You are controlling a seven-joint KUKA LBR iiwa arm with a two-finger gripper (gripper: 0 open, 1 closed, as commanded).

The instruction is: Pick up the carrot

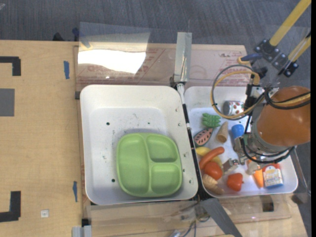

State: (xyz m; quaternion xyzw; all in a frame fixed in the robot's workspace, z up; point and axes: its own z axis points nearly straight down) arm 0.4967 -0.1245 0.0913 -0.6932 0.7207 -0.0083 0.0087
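Clutter fills the right bin [291,184], and that is the main hazard at this stage. We find the carrot [257,177], a short orange piece, near the bin's front right, lying just beside a small white and orange carton [272,176] and partly under the arm's wrist [281,120]. The gripper [241,157] hangs low over the bin, just left of the carrot, between it and a red tomato [235,181]; we cannot tell from this slanted view whether the claw is spread or pressed together, and nothing is seen pinched in it. We judge the pick as not yet made. Several orange and red items lie close by: a long red and orange pepper [211,155], a second tomato [213,170] and a tan cone [223,131]. A descent slightly off to the left could close on a tomato instead of the carrot. The carton touching or nearly touching the carrot leaves little room for one finger, so the claw may land on the carton's edge or push the carrot against the bin wall. The carrot's tapered, smooth shape may also slip out as the claw closes. The left bin [94,107] holds a green divided plate [148,164], well apart from the work.
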